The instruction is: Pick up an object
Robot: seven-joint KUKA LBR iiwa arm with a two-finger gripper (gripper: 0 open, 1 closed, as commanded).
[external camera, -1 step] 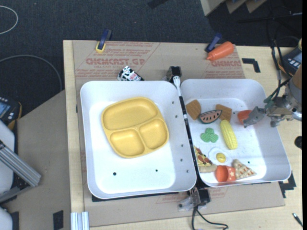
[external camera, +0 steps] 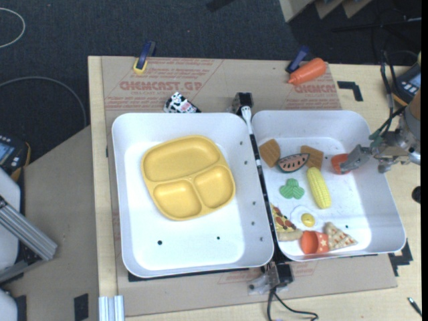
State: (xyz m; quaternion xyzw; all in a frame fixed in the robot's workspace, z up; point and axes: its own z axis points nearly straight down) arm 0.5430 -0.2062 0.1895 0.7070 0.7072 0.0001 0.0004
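The right bin [external camera: 374, 209] holds several toy foods: a brown cookie [external camera: 269, 152], a watermelon slice [external camera: 294, 162], a brown chunk [external camera: 312, 156], a red piece [external camera: 339, 160], a corn cob [external camera: 319, 187], a green broccoli [external camera: 291, 190], an egg [external camera: 307, 218], a red tomato [external camera: 308, 242] and a pizza slice [external camera: 338, 237]. My gripper [external camera: 370, 162] hangs over this bin's right side, open, with nothing between its fingers. Its left finger [external camera: 356, 158] sits right beside the red piece.
The left bin [external camera: 130, 199] carries a yellow divided plate [external camera: 188, 177]. On the bench behind the bins lie an orange carrot toy [external camera: 308, 71], a black-and-white toy [external camera: 179, 103] and a yellow-blue clip [external camera: 142, 57]. Another pizza piece [external camera: 283, 221] lies by the bins' shared wall.
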